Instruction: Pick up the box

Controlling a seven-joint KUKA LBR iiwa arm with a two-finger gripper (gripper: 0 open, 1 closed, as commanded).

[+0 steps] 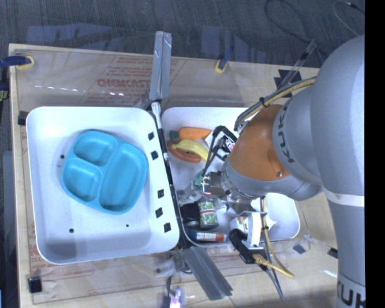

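- Two shallow white bins sit side by side on the bench: the left bin (45, 172) carries a blue divided tray (104, 171), and the right bin (289, 226) carries the small items.
- We see the arm (308, 146) reaching in over the right bin, its orange band (260, 149) above the bin's middle and covering much of the contents.
- The gripper (208, 185) sits low among the items near the bin's left wall; whether it is spread or closed, and whether it has hold of anything, we cannot tell, because the wrist and cabling hide it.
- Near the top of the right bin we note an orange carrot-like item (194, 133) and a yellow banana-like item (187, 149), lying close together.
- The box (208, 213), as we judge it, is the small green-and-white carton just beside the gripper, toward the bin's lower left, with a dark object (190, 212) to its left and a red-tipped tube (210, 237) below it.
- We judge the step in hand to be the approach or descent onto the box; no lift is evident.
- The next move calls for centring over the carton, clear of the dark object and the tube, closing firmly, then raising straight up.
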